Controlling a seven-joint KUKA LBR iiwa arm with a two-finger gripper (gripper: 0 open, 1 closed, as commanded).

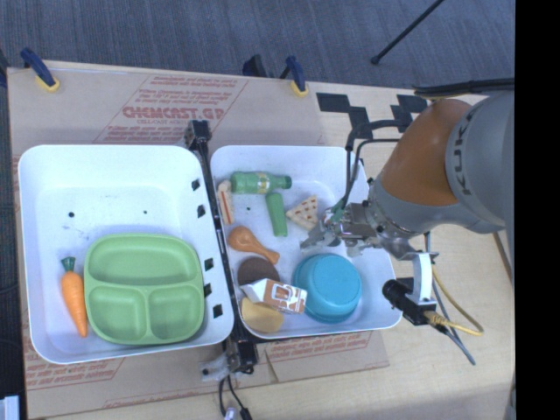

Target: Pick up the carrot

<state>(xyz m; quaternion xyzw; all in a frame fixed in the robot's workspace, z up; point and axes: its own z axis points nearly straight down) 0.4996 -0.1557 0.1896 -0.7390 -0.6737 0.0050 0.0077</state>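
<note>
Orange carrot (73,297) lay left of the tray (145,289), ungrasped; the gripper (337,232), well right of it, hid its jaws' state.

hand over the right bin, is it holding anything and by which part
Nothing seen in the hand; it hovers above the blue bowl. The carrot lies untouched in the left bin.

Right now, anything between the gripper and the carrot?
Yes. The gripper sits over the right bin; the carrot lies at the left bin's far left edge. Between them: the bins' shared wall and the green divided plate, right beside the carrot.
</note>
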